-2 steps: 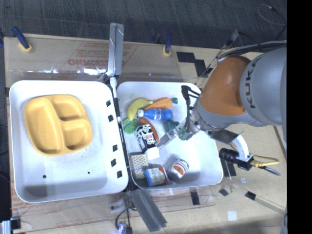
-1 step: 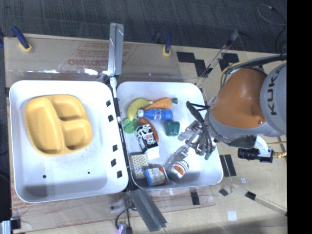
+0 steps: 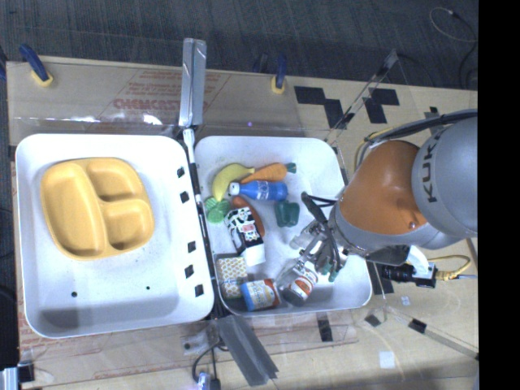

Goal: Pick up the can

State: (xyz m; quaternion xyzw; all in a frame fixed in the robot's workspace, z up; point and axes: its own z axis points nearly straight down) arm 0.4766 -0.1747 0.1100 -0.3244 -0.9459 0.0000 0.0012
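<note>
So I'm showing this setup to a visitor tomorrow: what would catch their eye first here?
Probably the big yellow divided tray lying alone in the left bin. Next, the arm's orange band at the right, with the gripper down in the right bin by a can near its front edge. Then the bright jumble there: a banana, a carrot and a blue bottle.

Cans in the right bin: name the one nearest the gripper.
The silver can with red label, lying right below the gripper; the blue-labelled can sits farther left.

arm: "KU" in black, partial, on grey housing
bench board: red print, mirrored/faint, approx "CHEMCAST", not sure
</note>
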